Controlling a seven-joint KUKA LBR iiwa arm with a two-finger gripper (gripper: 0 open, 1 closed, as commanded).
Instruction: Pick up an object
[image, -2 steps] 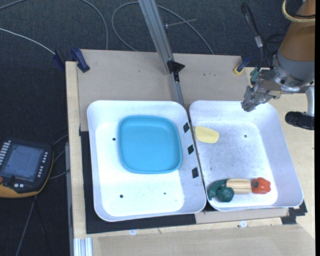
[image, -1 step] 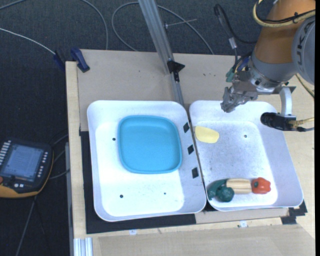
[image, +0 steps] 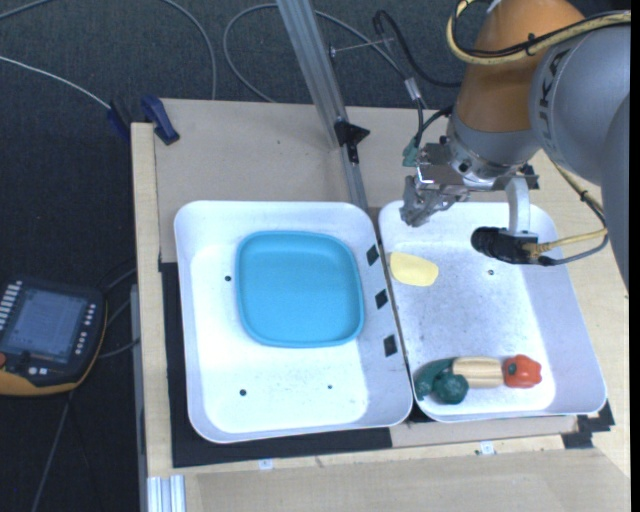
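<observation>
Partly blurred tool (image: 418, 212) above right bin (image: 560, 300).

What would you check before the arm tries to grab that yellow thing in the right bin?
1. Target in plain sight: the yellow piece lies uncovered in the right bin. Ok.
2. Room around it: the green, tan and red items sit apart, at the bin's near edge. Ok.
3. Gripper lined up over it: it sits up the view from the piece, near the bin's far rim. Not ok.
4. Wall clearance: the piece lies near the bin's left wall. Cannot tell.
5. Blue tray out of the way, in the left bin. Ok.
</observation>
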